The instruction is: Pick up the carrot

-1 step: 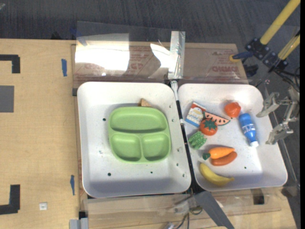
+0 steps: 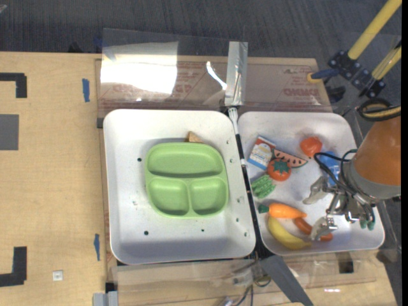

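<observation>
A: Item one, the carrot (image 2: 286,211). We log it in the right bin (image 2: 357,129), toward the near edge, lying flat with its tip pointing at the near right corner. It touches the banana (image 2: 285,233) on its near side.

B: Item two, the gripper (image 2: 326,224). We place it low over the near right corner of that bin, just beside the carrot's tip, close to a small red piece (image 2: 322,234). Fingers parted, as far as we can read them, with nothing between them.

A: Neighbours entered: tomato (image 2: 279,169), watermelon slice (image 2: 290,157), green piece (image 2: 262,186), orange ball (image 2: 311,146), small carton (image 2: 260,153). Left bin (image 2: 121,171) carries the green divided plate (image 2: 187,178).

B: Step in hand, by our judgement: approach, grasp not yet made. Next move calls for shifting toward the bin's middle divider to straddle the carrot's body, clear of the banana, then descending and closing.
</observation>
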Controlling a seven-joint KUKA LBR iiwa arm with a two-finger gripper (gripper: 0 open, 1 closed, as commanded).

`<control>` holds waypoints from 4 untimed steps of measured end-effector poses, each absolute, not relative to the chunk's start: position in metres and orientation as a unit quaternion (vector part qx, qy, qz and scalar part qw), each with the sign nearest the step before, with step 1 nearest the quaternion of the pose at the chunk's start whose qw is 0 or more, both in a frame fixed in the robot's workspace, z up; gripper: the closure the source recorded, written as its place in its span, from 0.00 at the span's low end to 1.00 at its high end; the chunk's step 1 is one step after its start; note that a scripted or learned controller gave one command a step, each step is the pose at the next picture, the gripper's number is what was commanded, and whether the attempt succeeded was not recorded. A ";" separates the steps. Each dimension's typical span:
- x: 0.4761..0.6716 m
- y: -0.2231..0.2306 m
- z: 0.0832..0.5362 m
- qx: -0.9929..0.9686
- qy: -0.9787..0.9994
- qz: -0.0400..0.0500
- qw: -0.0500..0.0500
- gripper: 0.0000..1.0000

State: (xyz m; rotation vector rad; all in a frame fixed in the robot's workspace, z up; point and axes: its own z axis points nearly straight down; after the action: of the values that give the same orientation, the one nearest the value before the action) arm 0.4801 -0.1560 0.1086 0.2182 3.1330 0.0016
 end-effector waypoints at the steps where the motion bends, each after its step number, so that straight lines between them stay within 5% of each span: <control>1: 0.486 -0.093 0.091 0.119 0.993 -0.001 0.011 0.00; 4: 0.494 -0.096 0.091 -0.263 0.965 -0.004 0.010 0.00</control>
State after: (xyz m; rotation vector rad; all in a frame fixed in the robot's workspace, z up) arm 0.4938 -0.0963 0.0912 -0.8225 3.0111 -0.0134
